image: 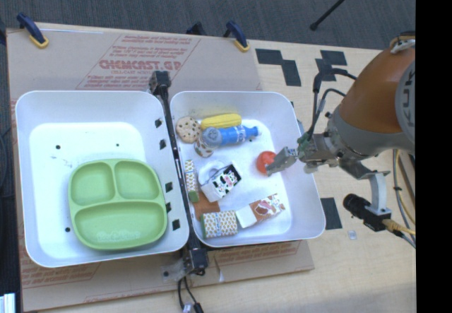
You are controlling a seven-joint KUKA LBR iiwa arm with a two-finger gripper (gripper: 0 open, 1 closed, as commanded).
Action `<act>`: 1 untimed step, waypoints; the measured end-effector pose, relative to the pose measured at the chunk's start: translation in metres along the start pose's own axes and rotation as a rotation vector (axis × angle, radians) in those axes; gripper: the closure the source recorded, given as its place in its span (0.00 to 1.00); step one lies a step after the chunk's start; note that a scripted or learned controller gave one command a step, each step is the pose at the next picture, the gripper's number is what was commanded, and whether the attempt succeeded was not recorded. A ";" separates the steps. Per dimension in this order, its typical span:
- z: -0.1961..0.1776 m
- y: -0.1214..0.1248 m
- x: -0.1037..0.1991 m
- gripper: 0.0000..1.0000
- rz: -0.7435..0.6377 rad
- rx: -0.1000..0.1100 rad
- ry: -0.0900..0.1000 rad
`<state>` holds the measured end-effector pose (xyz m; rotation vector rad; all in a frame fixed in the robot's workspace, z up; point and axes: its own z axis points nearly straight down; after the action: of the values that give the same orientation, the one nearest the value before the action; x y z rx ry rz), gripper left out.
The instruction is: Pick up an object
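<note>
The pick is not yet made: the jaws (282, 160) hang low in the right-hand shallow white bin (305, 195), their tip just beside the small round red object (265, 160), and from this slanted view I cannot tell whether they are spread or pressed together, nor whether they touch it. Nothing is seen between them, so closing and lifting are left to do, as I judge it.

The red object lies near the middle right of that bin with bare floor around it. Well to its left are a yellow corn cob toy (220, 121), a blue plastic bottle (232, 136) lying on its side, a tan cookie (186, 128) and a black-and-white cow-print carton (225, 180); a small printed packet (267, 207) sits toward the front wall. None crowds the approach. In the left bin rests a green 3-compartment plastic plate (117, 203)
</note>
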<state>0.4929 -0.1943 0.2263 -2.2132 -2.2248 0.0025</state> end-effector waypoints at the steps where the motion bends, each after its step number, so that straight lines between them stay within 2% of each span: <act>1: 0.135 0.065 -0.016 0.00 -0.003 0.000 -0.001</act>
<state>0.5571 -0.2102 0.0914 -2.2110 -2.2284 0.0030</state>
